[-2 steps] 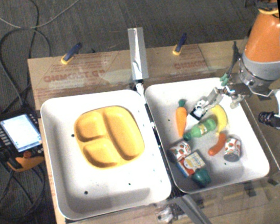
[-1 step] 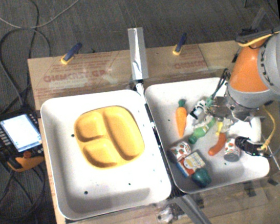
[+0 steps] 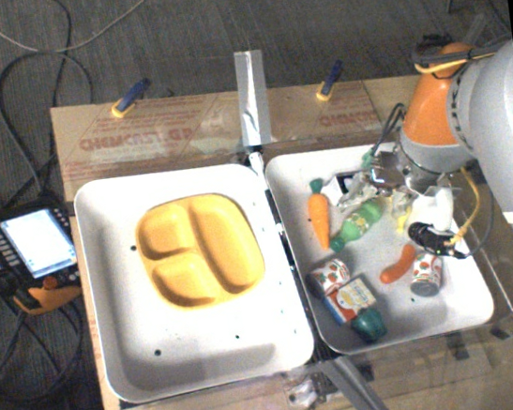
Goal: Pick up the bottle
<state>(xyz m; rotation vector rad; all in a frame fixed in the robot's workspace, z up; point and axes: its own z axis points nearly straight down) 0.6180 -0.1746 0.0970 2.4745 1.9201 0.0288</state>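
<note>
Camera view: bottle (image 3: 357,223) (green) in right bin (image 3: 479,305)

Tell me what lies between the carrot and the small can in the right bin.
In the camera view, the green bottle lies between the carrot and the can, with a red sausage nearer the can.

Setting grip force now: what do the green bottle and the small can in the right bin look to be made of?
The green bottle looks like glossy, translucent plastic: light glints along its side and a pale cap end shows, though glass cannot be ruled out. The small can looks like metal with a printed paper or painted label: its rim reads silvery and its side is white and red. It may be a toy.
</note>
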